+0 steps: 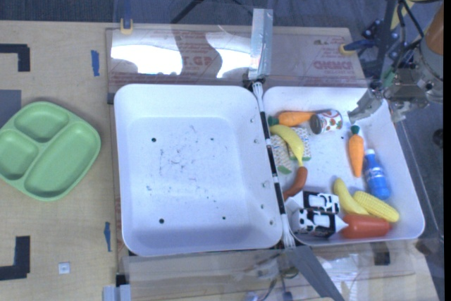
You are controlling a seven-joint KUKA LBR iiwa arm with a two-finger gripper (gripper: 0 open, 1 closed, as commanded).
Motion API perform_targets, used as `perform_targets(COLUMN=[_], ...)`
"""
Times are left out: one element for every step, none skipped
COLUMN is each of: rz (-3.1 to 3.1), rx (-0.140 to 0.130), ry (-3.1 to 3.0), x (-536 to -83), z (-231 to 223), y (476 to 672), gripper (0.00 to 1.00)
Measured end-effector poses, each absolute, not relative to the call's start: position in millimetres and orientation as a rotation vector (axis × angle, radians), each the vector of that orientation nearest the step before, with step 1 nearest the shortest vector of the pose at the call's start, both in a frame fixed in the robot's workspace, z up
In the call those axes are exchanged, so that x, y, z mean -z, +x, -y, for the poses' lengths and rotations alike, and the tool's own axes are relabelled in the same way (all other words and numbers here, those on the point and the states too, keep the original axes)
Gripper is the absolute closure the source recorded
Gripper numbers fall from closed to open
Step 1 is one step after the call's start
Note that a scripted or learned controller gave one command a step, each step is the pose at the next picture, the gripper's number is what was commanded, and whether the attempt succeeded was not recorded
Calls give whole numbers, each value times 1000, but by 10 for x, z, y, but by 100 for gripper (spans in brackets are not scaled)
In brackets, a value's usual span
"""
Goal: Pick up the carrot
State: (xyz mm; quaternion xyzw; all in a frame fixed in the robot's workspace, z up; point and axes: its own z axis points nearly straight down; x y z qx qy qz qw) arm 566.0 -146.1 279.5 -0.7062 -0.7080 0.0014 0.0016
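- Camera view: the carrot (356, 154) is lying in the right bin (412, 173), upright on the picture, green top toward 12 o'clock, tip toward 6 o'clock
- It is resting on the bin floor with nothing around it, so the pick is not yet done
- A blue bottle (376, 175) is sitting just beside it at 4 o'clock; a can (325, 121) is lying at its 10 o'clock
- A second orange piece (296, 118) is lying near the bin's top edge, beside a banana (291, 141); it may be another carrot, I cannot tell
- The gripper (366, 106) is hovering at the carrot's 12 o'clock, over the bin's upper right corner, carrying nothing that I can see
- Whether it is open or closed I cannot tell, since it is blurred against the bin wall
- Judging from this, everything is left: moving toward 6 o'clock, descending, closing, lifting
- The left bin (134, 109) is playing no part
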Motion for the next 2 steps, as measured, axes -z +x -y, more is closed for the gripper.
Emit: perform_targets(rz=[2339,2512], rx=[-3,14], ry=[-2090,-1879], x=[-1231,-866], z=[1862,2087], y=[6195,6054], gripper=[0,0])
